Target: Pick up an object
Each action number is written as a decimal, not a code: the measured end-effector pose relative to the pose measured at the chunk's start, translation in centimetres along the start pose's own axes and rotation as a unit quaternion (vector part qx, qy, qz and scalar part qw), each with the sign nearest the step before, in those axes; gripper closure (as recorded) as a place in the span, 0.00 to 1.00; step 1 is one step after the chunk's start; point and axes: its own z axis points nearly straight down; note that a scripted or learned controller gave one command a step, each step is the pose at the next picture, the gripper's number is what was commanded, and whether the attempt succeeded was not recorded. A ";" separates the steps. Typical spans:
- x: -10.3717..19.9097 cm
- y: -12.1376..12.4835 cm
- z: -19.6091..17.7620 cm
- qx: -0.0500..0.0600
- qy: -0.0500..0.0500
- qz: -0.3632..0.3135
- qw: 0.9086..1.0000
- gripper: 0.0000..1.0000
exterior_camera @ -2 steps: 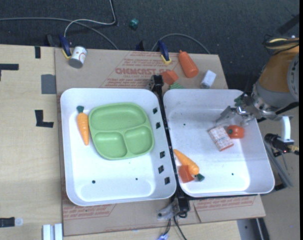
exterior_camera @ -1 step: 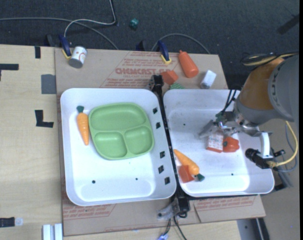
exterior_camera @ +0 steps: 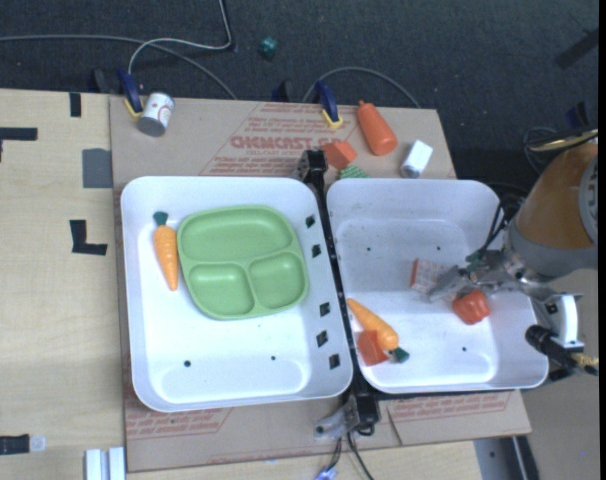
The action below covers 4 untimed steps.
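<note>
Hand [exterior_camera: 453, 283] sits low in the right bin [exterior_camera: 383, 203], fingers too blurred to tell whether apart or together. Red object [exterior_camera: 472, 308] lies just beside it, toward the bin's right wall; contact unclear. Small orange-red piece [exterior_camera: 423, 271] just left of hand. Carrot [exterior_camera: 371, 321] and red block [exterior_camera: 372, 348] near the bin's front-left corner. Left bin [exterior_camera: 143, 318] has green divided tray [exterior_camera: 243, 261], second carrot [exterior_camera: 166, 251] beside it.

two bins [exterior_camera: 143, 268], two carrots [exterior_camera: 166, 253], one plate [exterior_camera: 243, 261]
</note>
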 end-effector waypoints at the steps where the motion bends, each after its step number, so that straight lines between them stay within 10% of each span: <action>1: 8.3 8.2 0.1 0.000 0.002 -0.002 1.000 0.00; 2: 7.1 6.2 0.1 0.000 0.000 -0.001 1.000 0.00; 3: 10.1 13.1 0.2 0.001 0.001 -0.001 1.000 0.00; 4: 5.0 4.8 -3.2 0.003 0.001 0.000 1.000 0.00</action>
